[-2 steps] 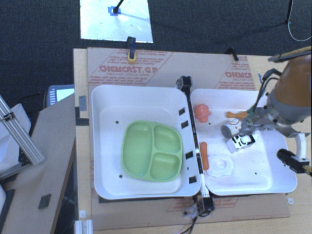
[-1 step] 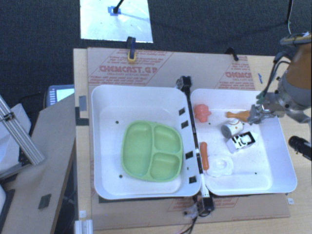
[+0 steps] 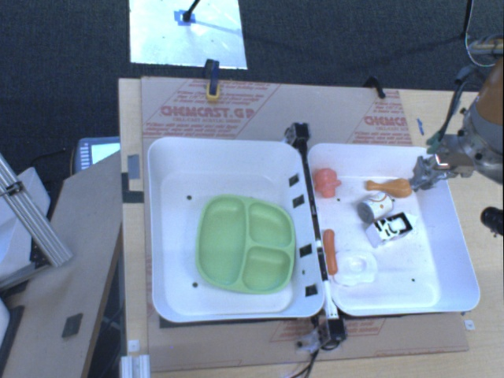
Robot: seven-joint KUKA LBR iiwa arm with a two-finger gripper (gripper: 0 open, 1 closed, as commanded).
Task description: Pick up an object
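- Dark carpet fills the top of the frame, and below it sits the desk point(image 3: 134, 132), lined with printed cardboard and carrying two white bins side by side.
- The left bin point(image 3: 173, 164) holds one green divided plate point(image 3: 246, 244), lying flat at centre.
- The right bin point(image 3: 453, 282) holds the pickable things: one pink lump point(image 3: 325, 181), one orange drumstick-shaped toy point(image 3: 389, 186), one orange stick point(image 3: 330, 252) by the divider, one pale clear piece point(image 3: 356, 266), one small white-and-grey cup shape point(image 3: 376, 207) and one black-and-white block point(image 3: 392, 227).
- The gripper point(image 3: 428, 172) comes in at the right of the frame, low at the bin's upper right rim, just beside the drumstick's thick end.
- Whether the jaws are spread or pressed together, I cannot tell; nothing visibly sits between them.
- My read: nothing lifted yet, so the grasp and raise both remain.
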